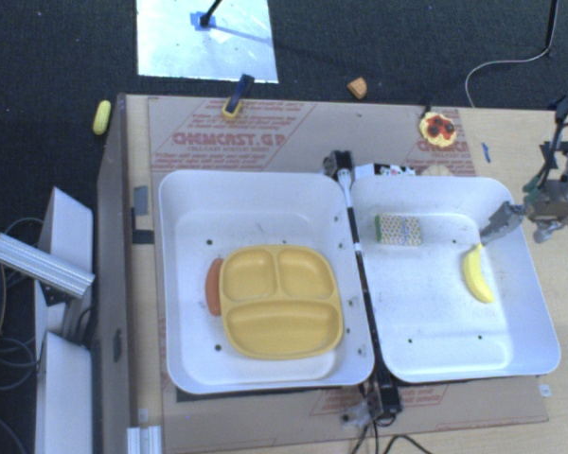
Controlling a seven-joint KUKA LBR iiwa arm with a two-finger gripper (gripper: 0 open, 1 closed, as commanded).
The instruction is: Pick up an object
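A yellow banana (pixel 478 274) lies in the right bin (pixel 454 348), near its right side. A small patterned block (pixel 399 229) rests toward the back left of the same bin. In the left bin (pixel 189 216) sit a yellow divided plate (pixel 281 301) and an orange sausage-shaped piece (pixel 213 286) against the plate's left edge. My gripper (pixel 521 229) hangs over the right bin's far right rim, just above and right of the banana. It is open with nothing between its fingers.
The bench around the bins is brown cardboard (pixel 256 135). A small yellow-and-red toy (pixel 439 128) lies on it behind the right bin. A divider strip (pixel 358 253) runs between the two bins. A metal rail (pixel 38 258) juts in at the left.
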